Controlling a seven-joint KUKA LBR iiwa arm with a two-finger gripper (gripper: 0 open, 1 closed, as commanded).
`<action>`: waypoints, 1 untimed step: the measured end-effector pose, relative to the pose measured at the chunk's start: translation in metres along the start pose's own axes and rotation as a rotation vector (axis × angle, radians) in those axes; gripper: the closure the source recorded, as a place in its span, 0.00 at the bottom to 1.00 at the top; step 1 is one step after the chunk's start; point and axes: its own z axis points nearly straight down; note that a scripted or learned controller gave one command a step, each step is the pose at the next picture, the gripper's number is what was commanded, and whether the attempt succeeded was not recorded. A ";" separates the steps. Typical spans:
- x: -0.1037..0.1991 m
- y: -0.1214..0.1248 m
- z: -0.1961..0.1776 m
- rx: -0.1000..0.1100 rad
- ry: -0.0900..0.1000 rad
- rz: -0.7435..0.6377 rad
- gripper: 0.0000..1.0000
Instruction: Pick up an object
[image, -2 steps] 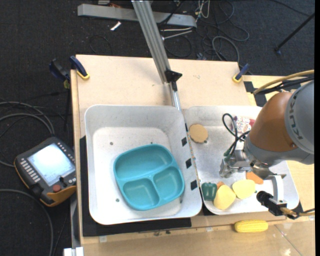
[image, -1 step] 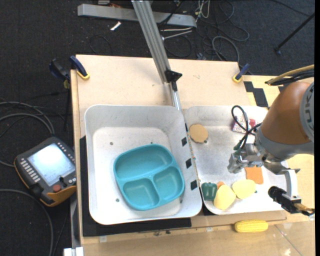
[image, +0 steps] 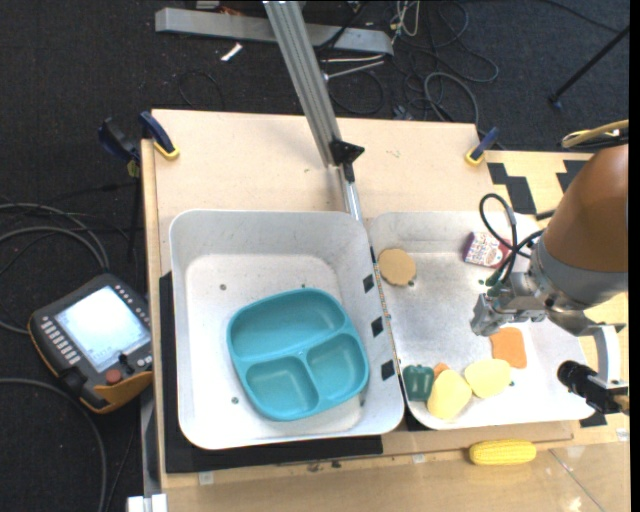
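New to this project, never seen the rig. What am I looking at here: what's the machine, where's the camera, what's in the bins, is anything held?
One fixed camera looks down at a slant on a bench with two shallow white bins. The grey arm with an orange band reaches in from the right; its claw hangs over the right bin. I can't tell whether the claw is open or gripping anything.

The left bin holds a teal divided tray. The right bin holds a tan round disc, a small pink packet, an orange piece, two yellow pieces and a green pepper. A toy corn cob lies on the bench outside the bins.
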 end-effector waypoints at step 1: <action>0.000 0.002 -0.053 -0.002 0.000 -0.002 1.00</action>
